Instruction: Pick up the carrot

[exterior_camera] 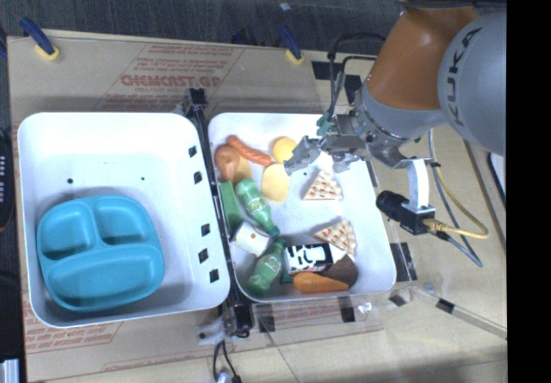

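From above, at a slant: the gripper (320, 155), hanging from the grey arm (448, 54), hovers over the upper middle of the right bin (379, 218), fingers spread with nothing between them, seemingly poised before a descent. The carrot (320, 283) lies well toward the near wall from the gripper, flat along the bin's front edge beside a dark brown lump (343, 270), probably having slid into that corner. A waffle wedge (323, 188) sits just below the gripper; a second wedge (338, 237) lies between it and the carrot. Beside the gripper's left fingertip are a lemon (284, 148) and a pale pear-shaped piece (275, 183); farther left, a sausage (248, 151), an apple (227, 163) and green bottles (256, 205). Far left, the other bin (52, 136) holds a blue tray (99, 249), clear of the reach.
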Robot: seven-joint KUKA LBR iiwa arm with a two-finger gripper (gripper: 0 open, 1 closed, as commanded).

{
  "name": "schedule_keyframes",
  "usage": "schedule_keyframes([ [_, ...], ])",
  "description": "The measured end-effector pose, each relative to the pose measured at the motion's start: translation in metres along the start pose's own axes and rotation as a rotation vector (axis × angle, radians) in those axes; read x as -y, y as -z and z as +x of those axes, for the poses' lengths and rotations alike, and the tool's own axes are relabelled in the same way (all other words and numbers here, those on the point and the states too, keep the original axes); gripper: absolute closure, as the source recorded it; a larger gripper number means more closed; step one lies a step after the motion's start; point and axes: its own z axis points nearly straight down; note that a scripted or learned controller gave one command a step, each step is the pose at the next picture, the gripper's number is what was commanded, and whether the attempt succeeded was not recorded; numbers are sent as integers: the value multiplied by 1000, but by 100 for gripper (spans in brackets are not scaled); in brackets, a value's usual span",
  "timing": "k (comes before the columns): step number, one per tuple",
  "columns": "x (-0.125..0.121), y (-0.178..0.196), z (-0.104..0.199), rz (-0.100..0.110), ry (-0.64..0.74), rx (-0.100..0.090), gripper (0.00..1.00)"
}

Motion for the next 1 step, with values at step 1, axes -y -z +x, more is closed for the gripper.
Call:
schedule_keyframes([
  [1, -57, -29, -52, 1, -114, 5, 0],
])
